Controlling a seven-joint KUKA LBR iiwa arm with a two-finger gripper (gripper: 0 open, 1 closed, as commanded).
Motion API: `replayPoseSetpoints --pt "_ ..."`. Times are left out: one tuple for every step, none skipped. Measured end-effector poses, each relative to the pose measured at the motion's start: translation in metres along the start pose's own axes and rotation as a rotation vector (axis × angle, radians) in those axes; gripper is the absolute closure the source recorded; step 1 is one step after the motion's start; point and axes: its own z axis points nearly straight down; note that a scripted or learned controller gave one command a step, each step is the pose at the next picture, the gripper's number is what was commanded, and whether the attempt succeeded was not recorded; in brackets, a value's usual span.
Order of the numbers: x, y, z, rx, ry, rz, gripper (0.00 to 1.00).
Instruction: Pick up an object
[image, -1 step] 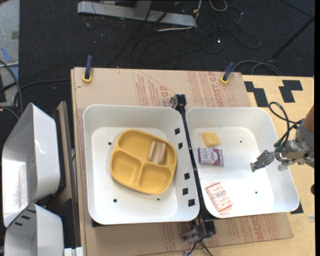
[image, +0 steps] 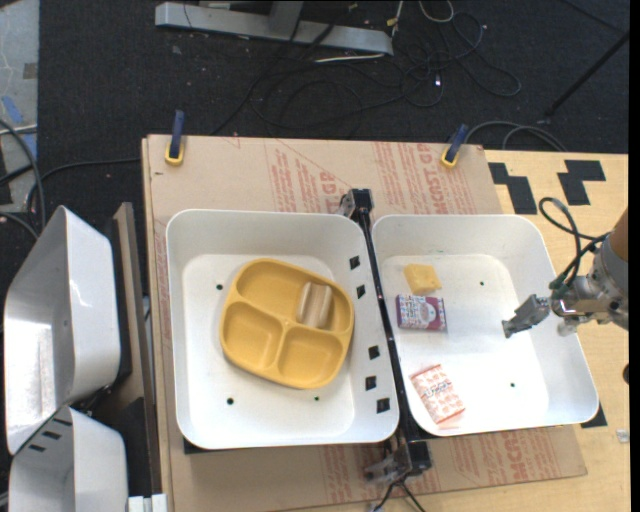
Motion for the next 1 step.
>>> replayPoseSetpoints --pt "0.0004 -0.0074 0.0457 0.004 0.002 0.004 0.0"
